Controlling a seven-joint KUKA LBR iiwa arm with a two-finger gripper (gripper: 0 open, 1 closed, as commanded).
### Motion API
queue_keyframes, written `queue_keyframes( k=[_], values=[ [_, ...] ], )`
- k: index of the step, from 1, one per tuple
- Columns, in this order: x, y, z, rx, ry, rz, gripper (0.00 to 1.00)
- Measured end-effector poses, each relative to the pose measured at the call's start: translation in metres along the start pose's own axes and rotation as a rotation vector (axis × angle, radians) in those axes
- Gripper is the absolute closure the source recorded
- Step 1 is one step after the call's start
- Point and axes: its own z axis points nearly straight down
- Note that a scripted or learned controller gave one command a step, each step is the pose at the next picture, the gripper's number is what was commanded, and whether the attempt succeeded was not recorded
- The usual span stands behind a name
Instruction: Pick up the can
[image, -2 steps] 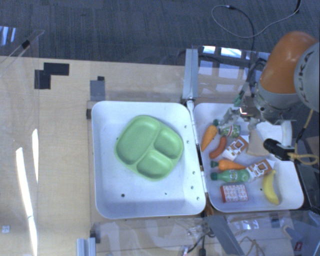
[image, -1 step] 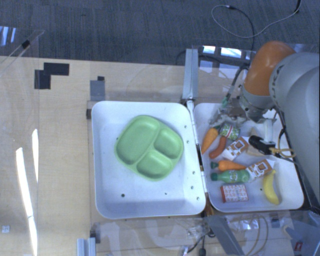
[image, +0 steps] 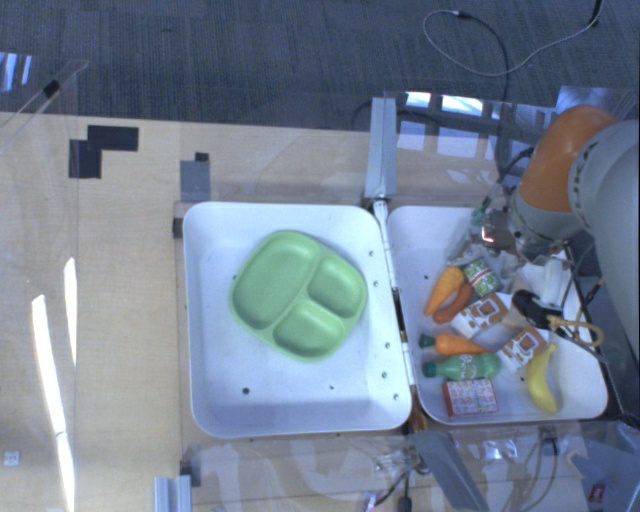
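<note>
In the right bin (image: 580, 405), a small can (image: 482, 277) with a green, white and red label lies tilted near the back, beside the upper carrot. My gripper (image: 493, 243) hangs just behind and above the can, at the back of this bin, under the grey arm with its orange band (image: 562, 160). The wrist hides the gripper's tips, and no object shows between them.
Two orange carrots (image: 445, 291) (image: 457, 344), a green bottle (image: 462, 366), a red patterned box (image: 470, 397), a banana (image: 541, 378) and two small cartons (image: 483, 316) (image: 522, 348) crowd the right bin. The left bin (image: 215, 400) holds a green divided plate (image: 300, 293).
</note>
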Motion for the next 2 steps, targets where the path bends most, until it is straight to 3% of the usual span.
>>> queue_keyframes(
  k=[1,2],
  values=[
    [0.003,0.003,-0.014,-0.009,0.002,-0.005,1.00],
    [-0.001,0.010,-0.001,-0.001,0.000,0.103,1.00]
  ],
)
